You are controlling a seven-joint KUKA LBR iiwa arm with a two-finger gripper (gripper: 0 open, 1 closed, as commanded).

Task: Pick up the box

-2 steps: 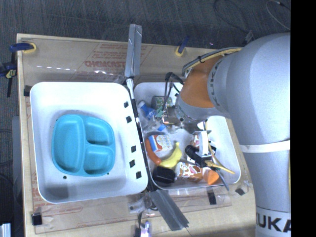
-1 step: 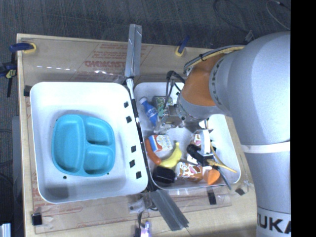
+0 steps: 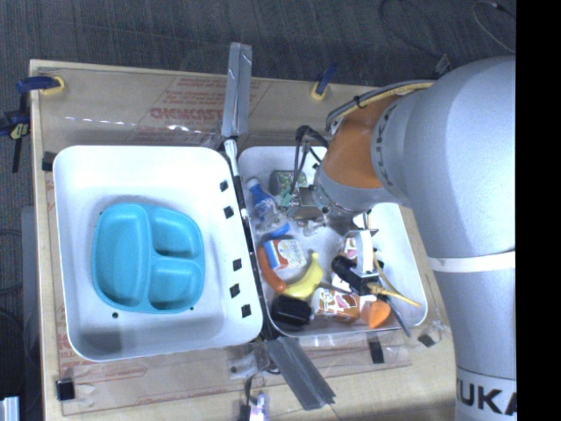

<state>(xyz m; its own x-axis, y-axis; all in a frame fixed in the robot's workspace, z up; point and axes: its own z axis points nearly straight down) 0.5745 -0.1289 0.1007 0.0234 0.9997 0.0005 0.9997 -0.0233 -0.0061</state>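
Box (image 3: 285, 254): a small white carton with orange and blue print, noted lying flat in the right bin (image 3: 403, 244). It is placed close to that bin's left wall, about halfway along it.

Tool (image 3: 301, 205): recorded low in the same bin, toward the far end, just beyond the box. The box is thus found on the near side of the tool and slightly to the left in the camera view. Contact between the two cannot be made out. Whether the tool is open or closed, and whether anything is gripped, cannot be told, since it is covered from above by the wrist and cables.

Neighbours of the box:
- A banana (image 3: 305, 279) is seen touching its near right corner.
- An orange elongated item (image 3: 267, 277) is tucked along its near left edge.
- A black round object (image 3: 291, 312) is noted nearer the bin's front wall.
- An orange-and-white packet (image 3: 337, 305) is seen beside the black object.
- A blue item (image 3: 259, 202) is seen just left of the tool.

Writing:
- Print on the box is too small to be read.
- White letters "UKA" are read on the arm (image 3: 486, 402) at the lower right, cut off by the frame.
- Red lettering (image 3: 188, 110) is seen on the counter (image 3: 131, 86) behind the left bin (image 3: 79, 182), inverted and not read with confidence.

A blue divided tray (image 3: 149, 257) is noted in the left bin.
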